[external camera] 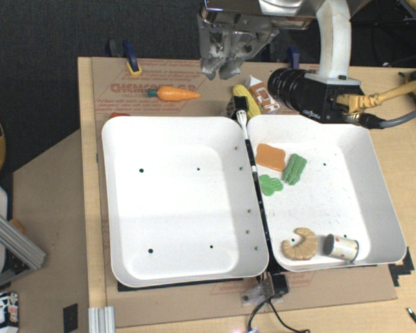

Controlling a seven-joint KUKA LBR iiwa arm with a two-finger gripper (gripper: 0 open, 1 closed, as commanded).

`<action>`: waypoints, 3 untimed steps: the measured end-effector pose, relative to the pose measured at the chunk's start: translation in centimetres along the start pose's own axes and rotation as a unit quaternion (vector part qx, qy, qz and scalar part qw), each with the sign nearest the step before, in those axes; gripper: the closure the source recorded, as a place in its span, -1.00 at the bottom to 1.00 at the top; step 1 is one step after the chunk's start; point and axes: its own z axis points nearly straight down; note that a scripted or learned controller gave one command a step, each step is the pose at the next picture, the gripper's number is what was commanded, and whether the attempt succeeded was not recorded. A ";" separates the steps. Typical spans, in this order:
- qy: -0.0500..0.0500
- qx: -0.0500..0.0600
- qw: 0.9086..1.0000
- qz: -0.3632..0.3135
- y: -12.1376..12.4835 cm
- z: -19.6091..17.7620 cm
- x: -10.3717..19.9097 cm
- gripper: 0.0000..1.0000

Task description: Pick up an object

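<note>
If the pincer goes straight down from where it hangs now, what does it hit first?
Likely the bare brown board behind the bins, not an object. The pincer hangs at the far edge, between the toy carrot and the corn cob. Depth is unclear, so either could be grazed.

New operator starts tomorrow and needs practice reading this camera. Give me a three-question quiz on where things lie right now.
1. True or false: the carrot lies inside the left bin.
2. Which sits nearest the croissant? A) orange block B) can C) corn
3. Fill in: the tool is above the bench's ___ edge, beyond both bins.

Key: 1 false, it lies on the bench behind that bin. 2 B, both in the right bin at its near edge. 3 far.
</note>
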 end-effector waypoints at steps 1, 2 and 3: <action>0.001 -0.001 1.000 0.000 0.0 -1.0 0.1 1.00; 0.001 -0.003 1.000 -0.001 0.1 -2.1 0.1 1.00; 0.002 -0.004 1.000 -0.001 0.1 -3.1 0.2 1.00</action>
